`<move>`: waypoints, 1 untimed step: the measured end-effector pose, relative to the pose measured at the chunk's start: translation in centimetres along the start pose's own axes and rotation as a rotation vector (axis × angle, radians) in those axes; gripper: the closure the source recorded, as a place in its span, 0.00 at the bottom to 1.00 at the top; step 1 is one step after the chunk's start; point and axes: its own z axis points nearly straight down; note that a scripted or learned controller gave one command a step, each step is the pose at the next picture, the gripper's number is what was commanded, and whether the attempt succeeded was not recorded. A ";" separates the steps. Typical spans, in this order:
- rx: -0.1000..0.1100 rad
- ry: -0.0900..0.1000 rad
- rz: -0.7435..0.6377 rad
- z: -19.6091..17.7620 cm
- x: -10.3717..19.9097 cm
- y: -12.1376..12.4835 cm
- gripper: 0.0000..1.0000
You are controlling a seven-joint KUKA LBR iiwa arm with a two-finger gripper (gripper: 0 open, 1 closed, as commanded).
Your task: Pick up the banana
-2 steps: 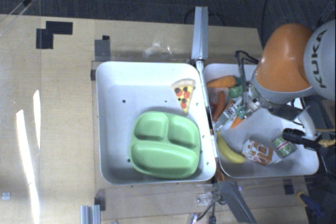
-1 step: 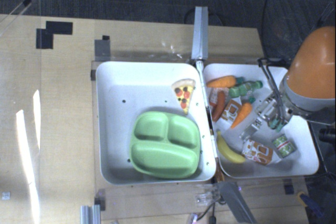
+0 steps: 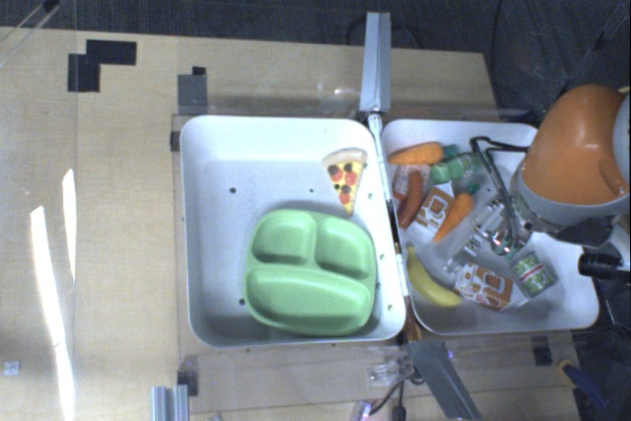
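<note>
- Banana (image 3: 431,279) lying at right bin's (image 3: 582,315) front-left corner.
- End effector (image 3: 490,237) hovering nearby; opening cannot be told; nothing visibly gripped.
- Approach step appearing underway; next move calling for shifting left, then descending.

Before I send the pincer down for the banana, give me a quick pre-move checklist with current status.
1. Banana located, lower left of the right bin: ok.
2. Banana top face unobstructed: ok.
3. Pincer over the banana: not ok, it sits up and to the right of it.
4. Room around the banana: not ok, bin wall and a snack packet crowd it.
5. Pincer opening: cannot tell.
</note>
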 end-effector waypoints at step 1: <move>-0.003 -0.005 -0.319 -11.9 -4.8 6.7 0.00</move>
